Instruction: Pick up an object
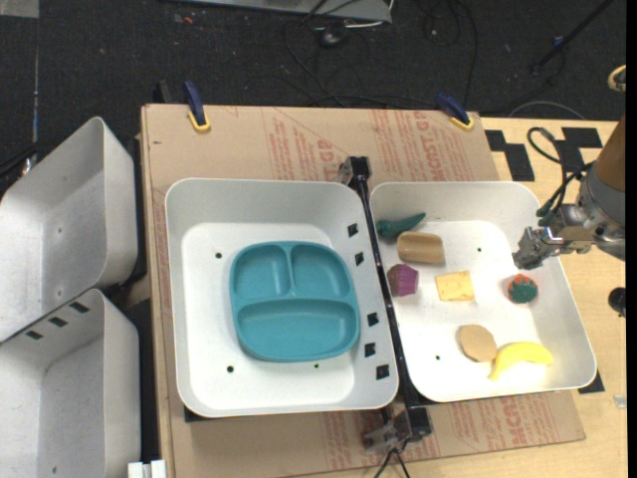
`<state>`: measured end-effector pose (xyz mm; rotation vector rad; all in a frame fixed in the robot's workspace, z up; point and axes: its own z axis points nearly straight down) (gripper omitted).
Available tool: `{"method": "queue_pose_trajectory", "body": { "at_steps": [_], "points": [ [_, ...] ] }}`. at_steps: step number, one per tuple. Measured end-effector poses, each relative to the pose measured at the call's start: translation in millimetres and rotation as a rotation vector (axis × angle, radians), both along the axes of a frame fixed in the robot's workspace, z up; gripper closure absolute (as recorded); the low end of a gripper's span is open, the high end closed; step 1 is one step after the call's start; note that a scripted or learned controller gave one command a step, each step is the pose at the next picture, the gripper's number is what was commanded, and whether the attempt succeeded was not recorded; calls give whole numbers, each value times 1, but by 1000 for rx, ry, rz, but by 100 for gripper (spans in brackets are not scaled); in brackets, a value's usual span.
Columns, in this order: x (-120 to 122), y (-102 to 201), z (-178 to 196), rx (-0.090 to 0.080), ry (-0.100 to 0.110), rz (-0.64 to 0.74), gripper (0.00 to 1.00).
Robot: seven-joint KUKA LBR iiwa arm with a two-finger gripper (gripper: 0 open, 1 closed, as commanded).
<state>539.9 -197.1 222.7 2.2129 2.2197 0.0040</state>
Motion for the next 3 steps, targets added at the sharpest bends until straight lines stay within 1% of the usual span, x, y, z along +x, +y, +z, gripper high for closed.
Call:
{"method": "queue_pose_trajectory", "body": {
  "at_steps": [1, 2, 3],
  "points": [
    [1, 0, 54, 0, 0, 1, 100],
    [5, 52, 39, 5, 8, 4, 100],
    [5, 109, 41, 6, 7, 6, 100]
  ]
}}
